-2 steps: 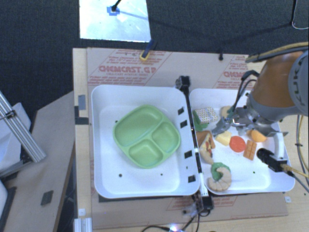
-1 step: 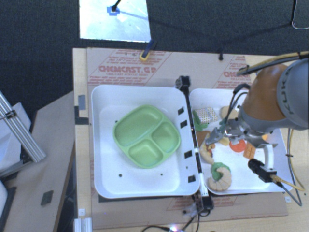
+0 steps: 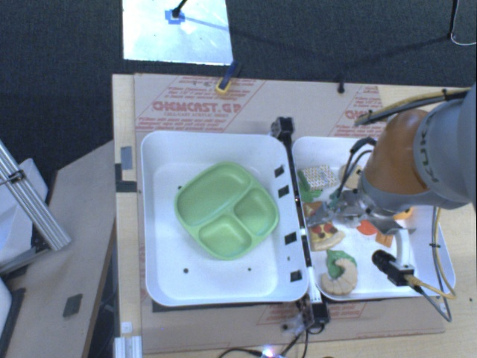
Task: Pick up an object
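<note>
The right bin (image 3: 440, 263) holds several toy foods. A white block with coloured dots (image 3: 316, 177) lies at its back left, a pizza slice (image 3: 326, 236) near the middle left, and a tan piece topped with green (image 3: 339, 273) at the front left. A small brown piece (image 3: 311, 209) sits against the left wall. My gripper (image 3: 337, 207) is low over the left part of this bin, between the dotted block and the pizza slice, just right of the brown piece. The wrist hides what lies under it.
A green divided plate (image 3: 226, 209) lies in the left bin (image 3: 168, 278). Small red and orange pieces (image 3: 368, 229) lie right of the gripper. The grey arm (image 3: 440, 155) covers the back right of the right bin. A black-clipped divider (image 3: 292, 200) separates the bins.
</note>
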`<state>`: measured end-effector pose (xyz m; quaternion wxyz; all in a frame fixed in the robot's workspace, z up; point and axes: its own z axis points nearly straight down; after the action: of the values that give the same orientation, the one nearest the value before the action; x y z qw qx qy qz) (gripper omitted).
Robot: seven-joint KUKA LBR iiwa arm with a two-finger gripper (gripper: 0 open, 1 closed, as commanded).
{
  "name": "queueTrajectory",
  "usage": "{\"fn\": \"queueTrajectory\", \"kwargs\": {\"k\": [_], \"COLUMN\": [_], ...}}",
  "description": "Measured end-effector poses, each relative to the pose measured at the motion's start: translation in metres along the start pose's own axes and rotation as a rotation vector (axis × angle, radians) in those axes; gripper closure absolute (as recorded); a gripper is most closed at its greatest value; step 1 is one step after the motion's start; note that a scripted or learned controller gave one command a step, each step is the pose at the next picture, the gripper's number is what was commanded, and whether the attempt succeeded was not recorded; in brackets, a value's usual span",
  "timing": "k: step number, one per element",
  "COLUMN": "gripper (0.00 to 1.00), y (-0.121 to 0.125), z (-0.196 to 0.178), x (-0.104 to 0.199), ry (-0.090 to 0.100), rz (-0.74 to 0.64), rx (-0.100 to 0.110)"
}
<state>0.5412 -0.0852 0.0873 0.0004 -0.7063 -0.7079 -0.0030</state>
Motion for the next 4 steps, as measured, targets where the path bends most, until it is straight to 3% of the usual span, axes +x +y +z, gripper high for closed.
{"fn": "queueTrajectory", "kwargs": {"k": [1, 2, 3, 4], "gripper": [1.0, 1.0, 1.0, 1.0], "y": [0.003, -0.005, -0.006, -0.005], "z": [-0.014, -0.067, -0.112, -0.138], "x": [0.0, -0.003, 0.004, 0.004], "ry": [-0.003, -0.005, -0.005, -0.005], "rz": [-0.001, 0.0, -0.002, -0.002], "rx": [-0.012, 0.0, 0.0, 0.0]}}
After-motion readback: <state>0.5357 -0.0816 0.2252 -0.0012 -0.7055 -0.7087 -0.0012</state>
